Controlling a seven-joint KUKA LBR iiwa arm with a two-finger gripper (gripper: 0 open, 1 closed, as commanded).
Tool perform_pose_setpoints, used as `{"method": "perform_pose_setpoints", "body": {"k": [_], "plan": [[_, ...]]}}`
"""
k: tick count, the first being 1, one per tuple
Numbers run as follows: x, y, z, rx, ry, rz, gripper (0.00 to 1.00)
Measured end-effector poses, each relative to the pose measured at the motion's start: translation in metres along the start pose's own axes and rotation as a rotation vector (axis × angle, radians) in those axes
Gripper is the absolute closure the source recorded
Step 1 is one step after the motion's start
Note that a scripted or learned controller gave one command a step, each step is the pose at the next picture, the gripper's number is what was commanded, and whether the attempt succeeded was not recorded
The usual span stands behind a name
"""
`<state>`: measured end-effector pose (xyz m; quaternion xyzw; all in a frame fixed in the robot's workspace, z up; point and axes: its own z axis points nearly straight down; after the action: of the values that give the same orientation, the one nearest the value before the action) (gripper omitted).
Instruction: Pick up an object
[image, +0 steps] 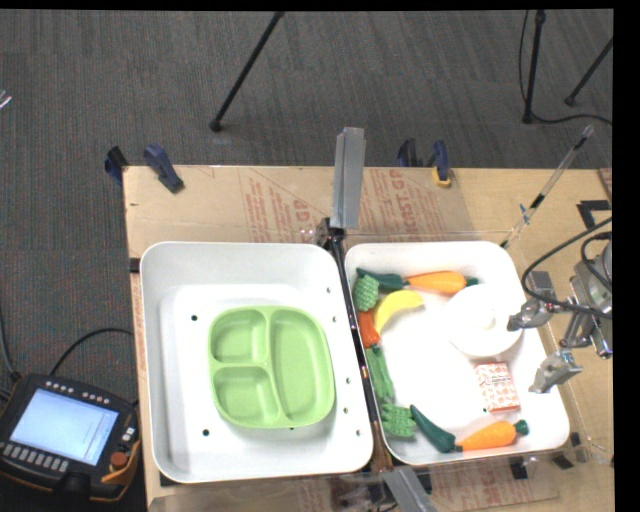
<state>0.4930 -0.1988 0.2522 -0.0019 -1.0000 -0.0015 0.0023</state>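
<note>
My gripper (531, 350) hangs at the right rim of the right bin (430, 249), open, with nothing between its fingers. Just left of it lie a white round dish (485, 322) and a small red and white box (497, 387). An orange toy carrot (437, 282), a yellow banana (397, 306) and a green leafy toy (366, 292) sit at the bin's far left. Another carrot (490, 435) lies along the near edge beside a dark green piece (432, 430). Several green toys (384, 385) line the bin's left wall.
The left bin (160, 300) holds a light green divided plate (270, 368). A grey upright post (348, 190) stands behind the gap between the bins. Clamps (160, 166) grip the bench's far edge. A teach pendant (65, 430) lies on the floor at the lower left.
</note>
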Motion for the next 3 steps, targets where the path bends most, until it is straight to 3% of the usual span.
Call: {"method": "perform_pose_setpoints", "body": {"k": [1,2,3], "plan": [[0.007,-0.001,0.149,0.002,-0.023,-0.003,0.0],[-0.065,0.011,0.169,-0.001,-0.001,-0.023,0.0],[-0.135,0.072,0.167,-0.001,-0.004,0.051,0.0]]}}
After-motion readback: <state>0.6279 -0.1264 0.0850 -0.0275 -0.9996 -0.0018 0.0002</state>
